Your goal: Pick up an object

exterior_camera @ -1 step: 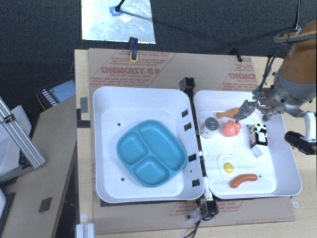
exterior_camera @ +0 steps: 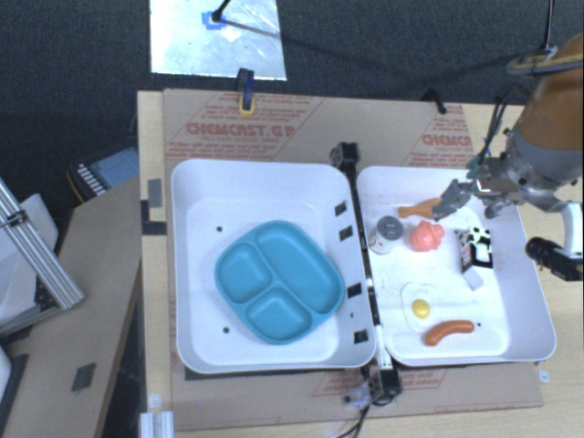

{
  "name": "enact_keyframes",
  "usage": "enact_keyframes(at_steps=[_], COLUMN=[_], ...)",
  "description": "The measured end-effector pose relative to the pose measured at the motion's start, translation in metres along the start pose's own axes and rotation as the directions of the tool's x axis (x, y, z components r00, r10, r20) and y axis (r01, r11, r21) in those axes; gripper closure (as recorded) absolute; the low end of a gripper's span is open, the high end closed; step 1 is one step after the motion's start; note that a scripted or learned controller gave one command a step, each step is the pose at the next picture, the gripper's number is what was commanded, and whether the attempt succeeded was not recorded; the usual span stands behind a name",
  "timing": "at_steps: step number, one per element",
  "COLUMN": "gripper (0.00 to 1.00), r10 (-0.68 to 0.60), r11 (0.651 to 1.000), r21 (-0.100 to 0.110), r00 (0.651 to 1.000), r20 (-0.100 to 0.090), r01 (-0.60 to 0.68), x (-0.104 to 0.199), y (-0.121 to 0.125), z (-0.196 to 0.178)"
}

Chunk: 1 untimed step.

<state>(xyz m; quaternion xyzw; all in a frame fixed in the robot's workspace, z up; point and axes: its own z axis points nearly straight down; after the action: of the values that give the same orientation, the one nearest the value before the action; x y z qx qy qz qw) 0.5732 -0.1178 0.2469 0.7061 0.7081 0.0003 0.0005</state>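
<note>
The gripper [exterior_camera: 465, 192] hovered over the right bin [exterior_camera: 529, 336], apparently open and empty; the toy sausage [exterior_camera: 448, 331] lay lengthwise left-right, right end slightly raised

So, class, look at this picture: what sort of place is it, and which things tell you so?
Probably a robotics lab test bench. Two white bins sit on a printed board, a grey and orange robot arm reaches over toy food such as a sausage and fried egg, and cables trail nearby.
</note>
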Motion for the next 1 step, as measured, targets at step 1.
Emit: enact_keyframes(at_steps=[1], gripper=[0.00], r10=[0.002], r11=[1.000], r21=[0.003], r00=[1.000], r20=[0.000], r01=[-0.002], x=[-0.0006], y=[-0.0060], z=[0.0436])
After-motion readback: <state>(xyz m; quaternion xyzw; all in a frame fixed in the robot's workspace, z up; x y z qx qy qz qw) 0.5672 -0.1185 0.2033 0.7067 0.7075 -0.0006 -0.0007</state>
